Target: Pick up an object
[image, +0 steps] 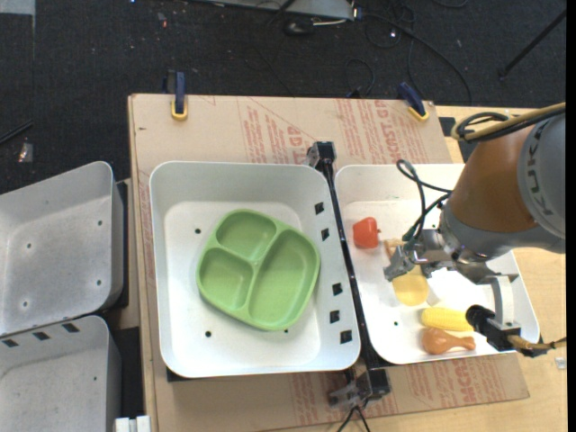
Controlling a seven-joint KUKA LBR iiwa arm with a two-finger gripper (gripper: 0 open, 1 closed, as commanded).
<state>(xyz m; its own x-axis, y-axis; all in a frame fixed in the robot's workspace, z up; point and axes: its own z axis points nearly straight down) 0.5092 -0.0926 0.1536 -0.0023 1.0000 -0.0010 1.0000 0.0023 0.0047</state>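
The gripper [402, 264] hangs low in the right bin [378, 187], just above a pale yellow block [410, 289]; whether it touches the block I cannot tell. A red toy pepper [365, 232] sits just to its left. A yellow banana-like piece [445, 318] and an orange drumstick-like piece [446, 340] lie near the front wall. A green divided plate [259, 268] lies in the left bin [175, 187].

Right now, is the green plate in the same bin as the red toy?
No, the green plate lies in the left bin, while the red toy sits in the right bin.
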